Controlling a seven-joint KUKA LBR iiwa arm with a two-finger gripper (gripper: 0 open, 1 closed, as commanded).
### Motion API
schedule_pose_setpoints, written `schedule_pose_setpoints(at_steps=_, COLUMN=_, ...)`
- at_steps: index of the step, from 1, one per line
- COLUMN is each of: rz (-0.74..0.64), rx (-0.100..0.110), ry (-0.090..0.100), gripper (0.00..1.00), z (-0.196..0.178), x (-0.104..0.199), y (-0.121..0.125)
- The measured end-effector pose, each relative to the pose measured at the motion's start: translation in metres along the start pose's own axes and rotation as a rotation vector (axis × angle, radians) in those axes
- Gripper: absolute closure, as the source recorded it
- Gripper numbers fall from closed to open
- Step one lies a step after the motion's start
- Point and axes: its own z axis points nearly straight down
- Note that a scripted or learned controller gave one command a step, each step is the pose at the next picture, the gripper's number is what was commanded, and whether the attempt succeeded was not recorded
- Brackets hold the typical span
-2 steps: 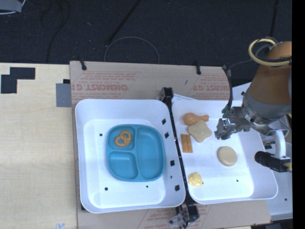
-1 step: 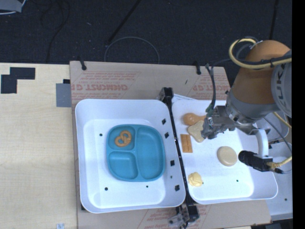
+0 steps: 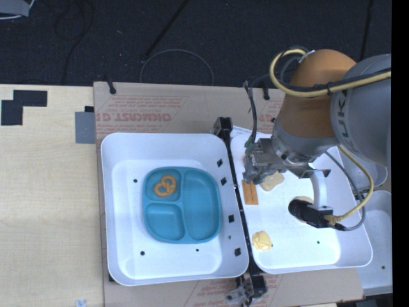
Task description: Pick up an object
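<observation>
Gripper [image 3: 254, 171] hovering over flat orange-brown rectangular piece [image 3: 250, 194] by right white bin's [image 3: 358, 251] left wall; grip state: can't tell. Piece looking light, stiff, thin — prob. best pinching across narrow width. Pale yellow lump [image 3: 261, 240] sitting nr bottom edge.

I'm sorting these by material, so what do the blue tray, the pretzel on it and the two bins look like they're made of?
Tray: looks like moulded plastic, smooth and slightly glossy, with rounded compartments.
Pretzel: orange-brown and evenly coloured; real or a plastic toy, hard to tell.
Bins: probably thin white plastic, smooth, with soft highlights along rounded rims.
</observation>
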Motion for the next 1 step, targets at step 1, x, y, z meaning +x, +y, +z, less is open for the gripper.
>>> schedule_pose_setpoints(at_steps=1, rz=0.001, rx=0.000, ry=-0.001, gripper=1.00, z=-0.0055, x=0.0542, y=0.0050)
